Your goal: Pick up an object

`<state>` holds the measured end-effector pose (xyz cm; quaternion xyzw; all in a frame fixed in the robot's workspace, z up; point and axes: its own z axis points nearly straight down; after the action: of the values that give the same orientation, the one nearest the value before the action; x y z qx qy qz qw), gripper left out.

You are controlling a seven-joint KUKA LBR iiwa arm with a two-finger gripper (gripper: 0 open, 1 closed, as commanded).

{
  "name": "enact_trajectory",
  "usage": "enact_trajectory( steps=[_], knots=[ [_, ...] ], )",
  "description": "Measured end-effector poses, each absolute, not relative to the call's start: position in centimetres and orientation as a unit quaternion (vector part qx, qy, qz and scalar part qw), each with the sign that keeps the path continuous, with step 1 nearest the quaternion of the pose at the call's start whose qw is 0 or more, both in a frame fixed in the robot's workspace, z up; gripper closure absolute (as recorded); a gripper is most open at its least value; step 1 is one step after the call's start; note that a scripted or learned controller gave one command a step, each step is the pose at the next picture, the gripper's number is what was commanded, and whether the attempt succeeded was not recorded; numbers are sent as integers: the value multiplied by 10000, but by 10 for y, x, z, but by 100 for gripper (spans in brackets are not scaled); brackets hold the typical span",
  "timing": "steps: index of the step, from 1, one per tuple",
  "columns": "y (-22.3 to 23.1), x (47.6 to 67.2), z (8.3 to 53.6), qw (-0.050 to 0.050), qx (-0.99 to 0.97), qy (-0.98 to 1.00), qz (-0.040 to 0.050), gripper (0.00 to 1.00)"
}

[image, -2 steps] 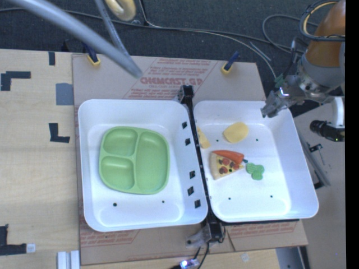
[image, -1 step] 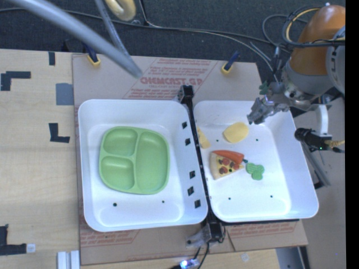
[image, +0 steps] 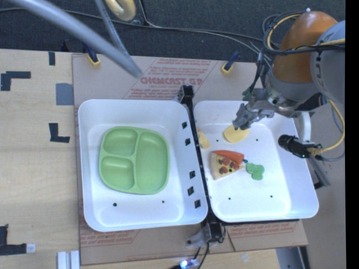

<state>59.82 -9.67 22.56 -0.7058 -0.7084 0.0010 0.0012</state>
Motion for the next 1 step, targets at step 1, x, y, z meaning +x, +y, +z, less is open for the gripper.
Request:
enact_trajectory(
  steps=[1],
  knots=[
    [-47,589,235,11,-7051,-7091,2,100]
  ],
)
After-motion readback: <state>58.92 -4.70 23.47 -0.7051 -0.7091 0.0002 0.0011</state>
